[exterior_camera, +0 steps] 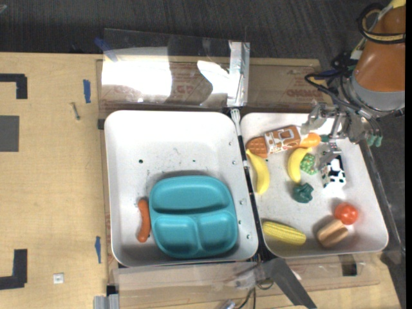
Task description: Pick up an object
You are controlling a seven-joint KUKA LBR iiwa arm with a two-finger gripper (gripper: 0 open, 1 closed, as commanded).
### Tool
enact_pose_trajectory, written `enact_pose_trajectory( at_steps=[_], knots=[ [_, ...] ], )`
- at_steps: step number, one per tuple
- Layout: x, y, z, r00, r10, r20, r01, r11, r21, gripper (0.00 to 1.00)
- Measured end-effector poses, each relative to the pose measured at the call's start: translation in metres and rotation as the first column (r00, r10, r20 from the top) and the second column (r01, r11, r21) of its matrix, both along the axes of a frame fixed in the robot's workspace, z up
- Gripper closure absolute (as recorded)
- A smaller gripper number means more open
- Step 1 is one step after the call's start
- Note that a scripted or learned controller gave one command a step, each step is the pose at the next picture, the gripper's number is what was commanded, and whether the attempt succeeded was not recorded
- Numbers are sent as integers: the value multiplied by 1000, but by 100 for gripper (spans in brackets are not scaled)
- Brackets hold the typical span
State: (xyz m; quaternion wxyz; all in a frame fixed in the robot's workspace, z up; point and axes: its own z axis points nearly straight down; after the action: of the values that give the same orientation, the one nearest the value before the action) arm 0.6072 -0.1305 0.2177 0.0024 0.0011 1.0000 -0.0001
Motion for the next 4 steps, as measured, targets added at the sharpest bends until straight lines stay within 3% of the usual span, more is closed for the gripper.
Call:
enact_pose_trajectory(
  at_steps=[1,2,3,4],
  knots=[
    [8,-7,-130,996,-83,-6,83,997,0,0],
    [12,-5,-116,997,-81,7,81,997,-1,100],
    [-5,42,-30,945,-326,6,326,945,3,100],
    [-26,98,29,871,-491,5,491,871,6,100]
  ],
)
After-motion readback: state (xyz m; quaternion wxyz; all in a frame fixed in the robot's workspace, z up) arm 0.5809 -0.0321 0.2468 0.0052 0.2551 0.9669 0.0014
